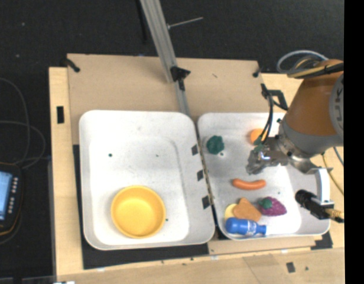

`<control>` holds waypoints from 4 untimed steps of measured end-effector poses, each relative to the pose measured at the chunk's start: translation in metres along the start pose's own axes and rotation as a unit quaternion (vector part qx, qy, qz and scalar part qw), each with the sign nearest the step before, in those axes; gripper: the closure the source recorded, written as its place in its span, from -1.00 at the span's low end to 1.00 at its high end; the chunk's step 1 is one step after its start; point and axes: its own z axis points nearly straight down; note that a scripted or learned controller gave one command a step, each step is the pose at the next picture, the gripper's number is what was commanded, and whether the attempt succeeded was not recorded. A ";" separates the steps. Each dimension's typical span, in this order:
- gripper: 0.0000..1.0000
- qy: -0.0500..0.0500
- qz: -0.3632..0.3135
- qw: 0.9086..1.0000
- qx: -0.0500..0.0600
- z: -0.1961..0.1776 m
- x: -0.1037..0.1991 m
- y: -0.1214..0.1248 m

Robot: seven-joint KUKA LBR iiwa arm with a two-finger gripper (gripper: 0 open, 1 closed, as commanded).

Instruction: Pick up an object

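The right bin [229, 123] holds a dark green lump [215, 144], an orange sausage-shaped piece [249, 184], a small orange ball [255, 136], a purple fruit with a green top [272, 206], a tan wedge [247, 209], and a blue bottle [243, 227] lying at the front edge. My gripper [257, 160] hangs over the middle of this bin, just above and right of the orange sausage piece and below the orange ball. Nothing shows between its fingers.
The left bin [135, 135] holds a yellow bowl [138, 211] at its front. A slanted metal pole [161, 37] rises behind the bins. The grey and orange arm [315, 111] covers the right bin's far right side.
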 end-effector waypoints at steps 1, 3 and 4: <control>1.00 0.000 0.000 1.000 0.000 -0.054 -0.007 0.010; 1.00 0.001 -0.001 1.000 0.004 -0.070 0.051 0.006; 1.00 0.001 -0.001 1.000 0.004 -0.067 0.095 -0.002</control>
